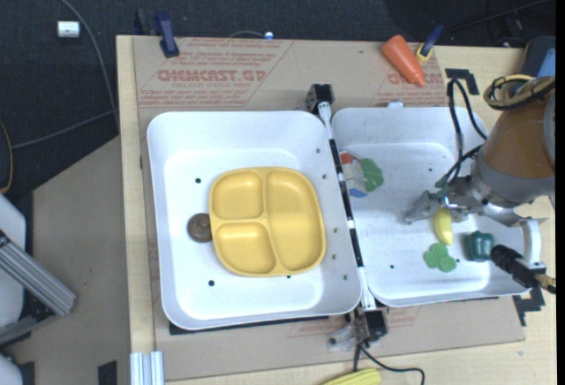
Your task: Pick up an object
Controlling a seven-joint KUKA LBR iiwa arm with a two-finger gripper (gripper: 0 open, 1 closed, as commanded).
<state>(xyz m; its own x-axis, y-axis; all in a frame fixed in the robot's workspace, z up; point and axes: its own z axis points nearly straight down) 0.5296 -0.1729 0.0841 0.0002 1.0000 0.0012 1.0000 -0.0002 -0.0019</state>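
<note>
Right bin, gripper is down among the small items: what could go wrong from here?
1. The gripper sits by a yellow piece, with a teal object and a green piece crowded close; it may nudge them or grab two.
2. That cluster lies near the right bin's front wall, so items could get shoved against it.

Single fixed camera above bench point(221, 65), looking down at slant, moderate distance. Both bins in frame: left bin point(177, 154), right bin point(397, 132).
</note>
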